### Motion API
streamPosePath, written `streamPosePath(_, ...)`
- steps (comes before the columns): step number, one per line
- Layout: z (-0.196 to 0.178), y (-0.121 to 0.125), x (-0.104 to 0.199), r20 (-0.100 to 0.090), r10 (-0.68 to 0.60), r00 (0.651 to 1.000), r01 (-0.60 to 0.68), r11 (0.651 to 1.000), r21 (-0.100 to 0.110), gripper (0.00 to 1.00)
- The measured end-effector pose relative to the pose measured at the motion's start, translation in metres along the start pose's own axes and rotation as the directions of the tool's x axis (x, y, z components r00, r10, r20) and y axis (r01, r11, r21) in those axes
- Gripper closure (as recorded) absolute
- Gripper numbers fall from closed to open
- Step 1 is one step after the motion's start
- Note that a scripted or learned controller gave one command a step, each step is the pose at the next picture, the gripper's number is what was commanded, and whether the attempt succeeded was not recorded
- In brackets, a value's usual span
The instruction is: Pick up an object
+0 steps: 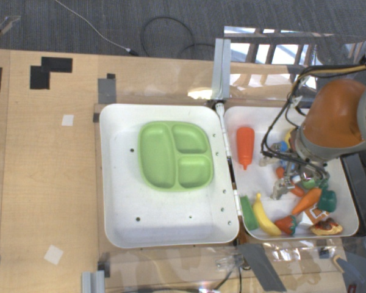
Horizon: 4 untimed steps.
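Observation:
The right bin (pixel 354 215) holds several toy foods. An orange bottle-shaped piece (pixel 244 146) lies at its left, apart from the rest. A yellow banana (pixel 265 216) and a green piece (pixel 247 209) lie near the front left corner. An orange carrot (pixel 306 201), a teal piece (pixel 327 199), a red piece (pixel 287 224) and a brown pastry (pixel 326 227) crowd the front right. My gripper (pixel 285 185) hangs low in the middle of this bin, just left of the carrot and right of the bottle-shaped piece. The wrist's orange band (pixel 332 115) hides the bin's back right part.
The left bin (pixel 119 212) holds a green divided plate (pixel 174 155) in its middle. A metal post (pixel 221 66) stands behind the seam between the bins. Black cables (pixel 274 136) loop from the wrist over the right bin. Wooden bench top lies to the left.

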<state>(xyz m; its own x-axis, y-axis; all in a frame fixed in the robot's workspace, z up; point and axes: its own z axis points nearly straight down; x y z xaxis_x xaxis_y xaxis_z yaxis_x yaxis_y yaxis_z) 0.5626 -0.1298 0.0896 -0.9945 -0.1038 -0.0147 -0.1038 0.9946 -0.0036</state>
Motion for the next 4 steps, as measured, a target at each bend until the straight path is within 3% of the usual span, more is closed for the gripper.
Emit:
streamPosePath(1,-0.014,0.000,-0.005,0.014,-0.004,1.000,0.004,1.000,0.003,1.00)
streamPosePath(2,-0.083,-0.016,-0.004,-0.001,-0.226,0.974,0.226,0.974,-0.001,1.00)
streamPosePath(3,-0.081,-0.015,-0.004,-0.003,-0.227,0.974,0.227,0.974,-0.003,0.00)
streamPosePath(4,-0.001,0.035,0.014,0.002,-0.381,0.925,0.381,0.925,0.000,0.00)
